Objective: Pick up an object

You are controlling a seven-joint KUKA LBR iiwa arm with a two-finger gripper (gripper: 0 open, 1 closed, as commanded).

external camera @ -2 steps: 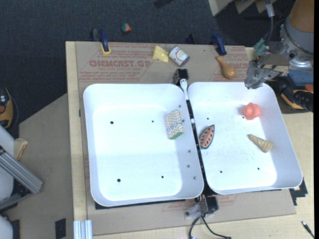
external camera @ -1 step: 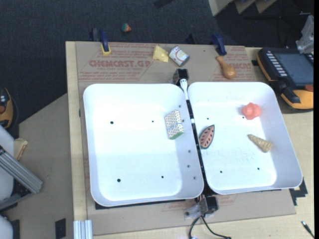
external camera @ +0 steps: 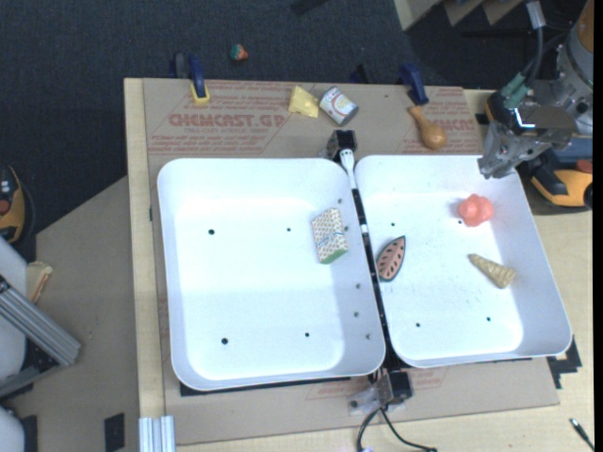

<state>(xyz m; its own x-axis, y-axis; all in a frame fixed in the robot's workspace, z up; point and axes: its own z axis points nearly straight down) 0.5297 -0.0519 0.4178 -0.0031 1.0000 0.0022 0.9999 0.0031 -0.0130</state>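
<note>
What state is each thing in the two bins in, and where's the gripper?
Patterned block: lying in left bin, near the divider.
Leaf-shaped piece: lying flat in right bin, beside the divider.
Pink ball: resting in right bin, free.
Cone: on its side in right bin.
Gripper: above right bin's far edge, holding nothing visible.

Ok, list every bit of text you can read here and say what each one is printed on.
"CHEMCAST GP": red print on the brown board beneath the bins, along its far edge; the last letters are faint.
A second red print on the same board, near the brown wooden piece, is partly hidden and too blurred to read.
The small box on the board has markings too small to read.
The patterned packet in the left bin shows no legible words.
</note>
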